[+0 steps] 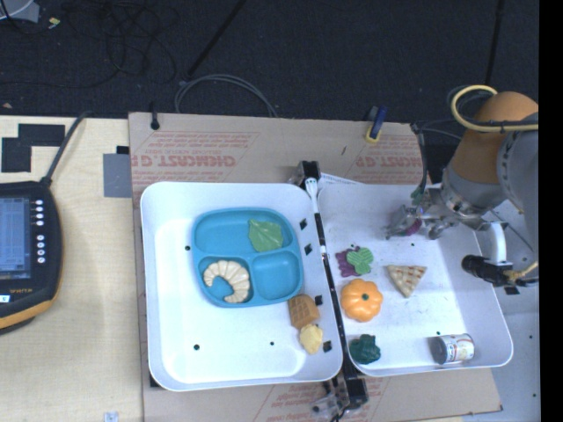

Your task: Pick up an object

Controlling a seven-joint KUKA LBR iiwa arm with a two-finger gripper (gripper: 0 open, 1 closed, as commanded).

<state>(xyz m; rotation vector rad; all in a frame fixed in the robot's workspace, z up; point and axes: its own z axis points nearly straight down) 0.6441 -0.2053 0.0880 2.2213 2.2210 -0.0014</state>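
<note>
Camera view, and at the surface's far left edge a pendant (22,249) sits parked, well clear of the work. The left bin (167,341) carries a blue divided tray (286,275) near its middle: a green leaf (266,234) in the upper right compartment, a croissant (228,280) in the lower left one, sorted there, I'd judge, as things already dealt with. Just off the tray's lower right corner, a brown biscuit (303,309) and a yellow piece (310,338) lie against the bin's right wall.

Over to the right bin (493,345), where the pickings are scattered loose and apart, which should leave room to grasp each one: a purple and green piece (356,259), an orange pumpkin (361,299) near the left wall, a dark green item (365,350) at the lower left corner, a wedge (406,279) in the middle, a small can (453,350) on its side near the lower right corner.

The arm (493,139) leans in from the right over the upper right corner, wrist tipped down. Its tool (413,224) hovers above bare floor, above the wedge, nothing between the fingers. Spread or closed? Too cluttered to tell.
</note>
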